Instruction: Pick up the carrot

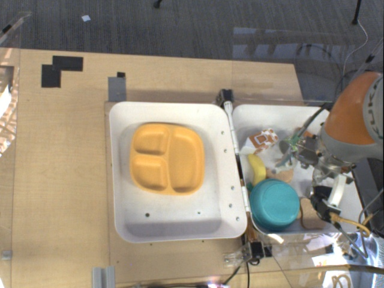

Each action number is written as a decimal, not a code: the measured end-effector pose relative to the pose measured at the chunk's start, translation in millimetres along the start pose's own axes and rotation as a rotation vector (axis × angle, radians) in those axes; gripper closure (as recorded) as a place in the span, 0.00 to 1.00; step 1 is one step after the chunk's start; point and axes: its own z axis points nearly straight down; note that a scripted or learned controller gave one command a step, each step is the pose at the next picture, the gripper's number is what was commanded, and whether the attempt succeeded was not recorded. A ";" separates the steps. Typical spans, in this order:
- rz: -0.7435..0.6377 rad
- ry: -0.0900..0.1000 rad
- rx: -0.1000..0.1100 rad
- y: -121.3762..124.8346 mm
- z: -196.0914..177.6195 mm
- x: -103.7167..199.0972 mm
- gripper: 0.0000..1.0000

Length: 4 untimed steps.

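Arm point(354, 116) over the right bin point(240, 120), gripper point(290, 152) near a teal bowl point(275, 204) and banana point(257, 168); grip state cannot be told; yellow plate point(167, 158) in the left bin point(123, 179).

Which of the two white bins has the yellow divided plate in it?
The left bin. It holds the yellow plate; the right bin holds a teal bowl and small items.

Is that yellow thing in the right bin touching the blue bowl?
Cannot tell. In the camera view the yellow item meets the teal bowl's upper-left rim with no gap showing, but from above the bowl may merely overlap it.
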 end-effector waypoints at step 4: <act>0.083 -0.002 -0.008 37.3 63.9 -62.4 0.00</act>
